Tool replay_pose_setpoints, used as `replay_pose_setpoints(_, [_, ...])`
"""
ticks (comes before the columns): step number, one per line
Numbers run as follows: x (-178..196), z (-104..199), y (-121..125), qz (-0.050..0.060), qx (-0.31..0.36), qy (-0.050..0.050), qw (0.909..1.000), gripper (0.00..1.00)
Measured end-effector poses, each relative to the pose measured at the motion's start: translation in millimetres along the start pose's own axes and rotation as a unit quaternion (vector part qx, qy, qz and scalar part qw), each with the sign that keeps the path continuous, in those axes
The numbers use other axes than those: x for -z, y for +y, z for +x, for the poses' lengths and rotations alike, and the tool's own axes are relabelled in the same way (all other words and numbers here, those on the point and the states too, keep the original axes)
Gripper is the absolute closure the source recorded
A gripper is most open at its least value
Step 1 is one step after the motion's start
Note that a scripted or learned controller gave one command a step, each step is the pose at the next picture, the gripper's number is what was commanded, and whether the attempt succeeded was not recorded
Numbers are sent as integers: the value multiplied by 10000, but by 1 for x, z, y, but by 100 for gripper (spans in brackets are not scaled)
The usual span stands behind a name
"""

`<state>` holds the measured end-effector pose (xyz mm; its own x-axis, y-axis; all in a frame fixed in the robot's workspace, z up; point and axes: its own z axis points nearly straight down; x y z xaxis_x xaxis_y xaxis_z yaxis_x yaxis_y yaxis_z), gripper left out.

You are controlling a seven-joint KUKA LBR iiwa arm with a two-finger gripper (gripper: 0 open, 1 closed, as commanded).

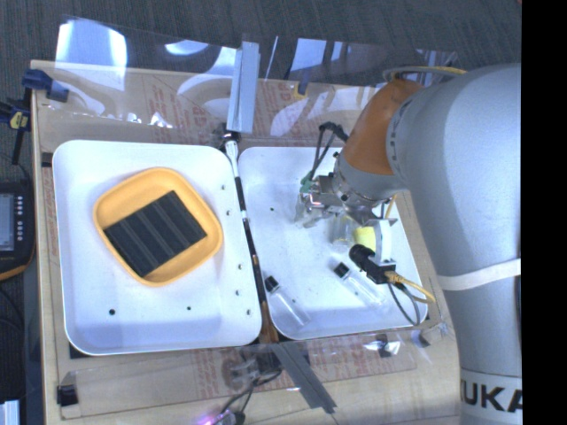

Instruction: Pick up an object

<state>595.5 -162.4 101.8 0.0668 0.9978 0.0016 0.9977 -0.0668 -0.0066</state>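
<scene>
Gripper (321, 204) low over right bin (266, 184), far half; open or closed: cannot tell. Likely target: small yellow-green object (363, 235), bin's right side, just beside gripper. Centre over it, descend straight. Clear tube (288, 304) at bin's front-left: alternative.

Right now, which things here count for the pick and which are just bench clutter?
For the job: gripper, yellow-green piece near it, clear black-capped tube, yellow tray.
Lying about: black screen unit at the left edge, blue clip top left.
</scene>
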Motion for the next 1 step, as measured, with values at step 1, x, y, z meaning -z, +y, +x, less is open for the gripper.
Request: replay_pose_setpoints(1, [31, -43, 30, -29, 117, -6, 9999, 100])
